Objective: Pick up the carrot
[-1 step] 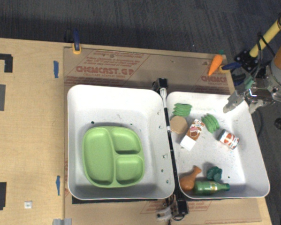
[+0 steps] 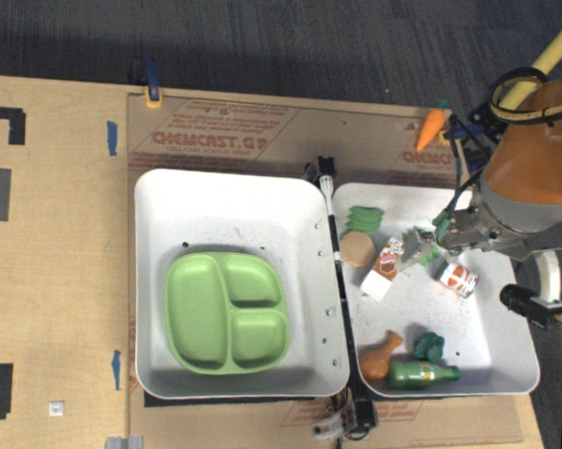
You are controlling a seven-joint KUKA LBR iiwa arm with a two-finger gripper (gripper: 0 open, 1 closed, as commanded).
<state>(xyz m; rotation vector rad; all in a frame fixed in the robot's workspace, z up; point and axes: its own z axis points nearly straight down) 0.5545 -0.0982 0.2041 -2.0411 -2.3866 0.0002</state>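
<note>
A: We find the carrot outside both bins, on the cardboard behind the right bin, near that bin's far rim. Open board lies to its left; cables crowd its right.

B: We place the gripper low over the right bin's far half, well apart from the carrot. We cannot tell whether its jaws are open or closed; the wrist hides them.

A: The left bin holds a green tray, with bare floor behind it.

B: In the right bin, small items cluster beside the gripper, too blurred to name. A green bottle lies by the near rim. The arm is cut off at the right.
</note>
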